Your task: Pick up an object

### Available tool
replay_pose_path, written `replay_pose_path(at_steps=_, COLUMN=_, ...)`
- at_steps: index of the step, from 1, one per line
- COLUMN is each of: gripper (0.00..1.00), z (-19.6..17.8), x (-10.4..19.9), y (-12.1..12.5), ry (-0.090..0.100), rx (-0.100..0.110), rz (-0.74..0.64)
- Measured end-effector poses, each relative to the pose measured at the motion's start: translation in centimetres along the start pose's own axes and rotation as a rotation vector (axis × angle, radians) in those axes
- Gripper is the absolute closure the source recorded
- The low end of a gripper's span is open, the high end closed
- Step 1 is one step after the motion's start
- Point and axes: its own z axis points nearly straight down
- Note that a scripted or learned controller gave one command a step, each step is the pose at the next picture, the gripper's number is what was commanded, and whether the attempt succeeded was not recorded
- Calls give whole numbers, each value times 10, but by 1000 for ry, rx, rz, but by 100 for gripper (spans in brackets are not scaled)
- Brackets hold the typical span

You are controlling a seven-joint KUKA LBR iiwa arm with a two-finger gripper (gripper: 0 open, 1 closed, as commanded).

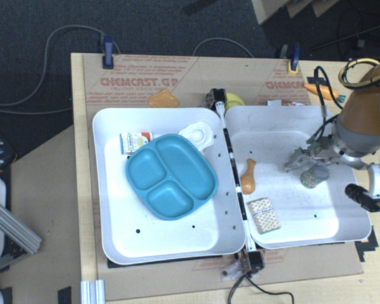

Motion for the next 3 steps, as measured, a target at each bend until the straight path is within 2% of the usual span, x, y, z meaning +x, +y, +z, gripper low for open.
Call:
replay_pose_path(at_steps=1, gripper=100, z=-11, x=1, y=3, ry=-1, rx=-7, rz=-2)
replay_pose_path(at_steps=2, gripper=100, z=-97, x=31, y=95, ry=-4, rx=-22, rz=-10)
replay_pose_path(at_steps=3, gripper=0, z=-90, x=28, y=90, ry=-2, rx=-6, rz=-4)
